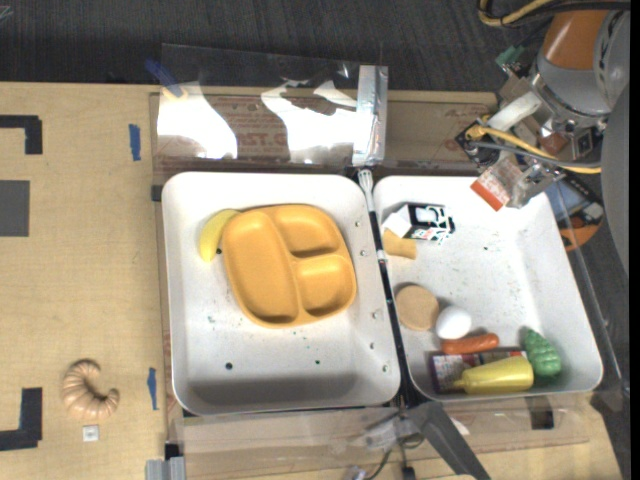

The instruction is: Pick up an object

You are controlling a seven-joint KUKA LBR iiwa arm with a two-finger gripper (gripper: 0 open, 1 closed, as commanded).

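Right bin [560,258] holds a white egg [453,324], smooth, oval.

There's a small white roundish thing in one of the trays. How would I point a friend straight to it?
Look in the right-hand white bin, toward its near end where the toy foods cluster. The white egg lies beside a tan round disc and just above an orange carrot. It is the one plain white, smooth, oval piece among coloured neighbours.

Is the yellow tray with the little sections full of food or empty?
Empty. The yellow tray lies right side up in the left bin, and its compartments show bare. A banana pokes out beside its left edge.
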